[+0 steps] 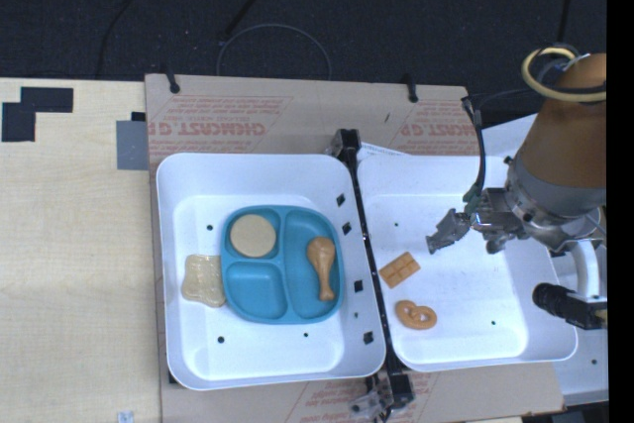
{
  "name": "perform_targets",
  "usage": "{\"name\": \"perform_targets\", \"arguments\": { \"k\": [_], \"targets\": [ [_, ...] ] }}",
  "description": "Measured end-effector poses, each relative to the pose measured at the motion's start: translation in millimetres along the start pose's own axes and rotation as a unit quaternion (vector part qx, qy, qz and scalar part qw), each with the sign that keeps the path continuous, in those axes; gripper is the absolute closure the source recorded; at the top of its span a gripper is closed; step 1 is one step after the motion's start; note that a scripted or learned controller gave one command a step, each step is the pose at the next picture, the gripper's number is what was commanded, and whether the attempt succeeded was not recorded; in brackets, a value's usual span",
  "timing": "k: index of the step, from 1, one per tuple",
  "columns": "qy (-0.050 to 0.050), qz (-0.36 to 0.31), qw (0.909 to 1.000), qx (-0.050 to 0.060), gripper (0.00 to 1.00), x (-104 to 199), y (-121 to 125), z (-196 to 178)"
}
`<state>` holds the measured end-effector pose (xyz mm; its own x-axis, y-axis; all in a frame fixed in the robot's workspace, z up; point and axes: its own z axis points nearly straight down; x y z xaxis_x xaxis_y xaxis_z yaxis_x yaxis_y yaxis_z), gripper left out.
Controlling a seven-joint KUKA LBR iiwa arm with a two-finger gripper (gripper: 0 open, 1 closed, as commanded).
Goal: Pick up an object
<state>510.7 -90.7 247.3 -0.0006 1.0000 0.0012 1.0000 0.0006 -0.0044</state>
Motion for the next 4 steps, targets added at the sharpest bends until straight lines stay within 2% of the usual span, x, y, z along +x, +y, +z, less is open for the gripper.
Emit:
{"name": "perform_targets", "arguments": {
  "k": [1,3,4],
  "targets": [
    [0.000,0.000,1.0000,0.003,0.00,8,1,62],
    [0.000,0.001,1.0000,-0.001,0.00,0,-5,162],
    [0.000,0.004,1.0000,-0.001,1.00,-2,-4,149]
  ]
}}
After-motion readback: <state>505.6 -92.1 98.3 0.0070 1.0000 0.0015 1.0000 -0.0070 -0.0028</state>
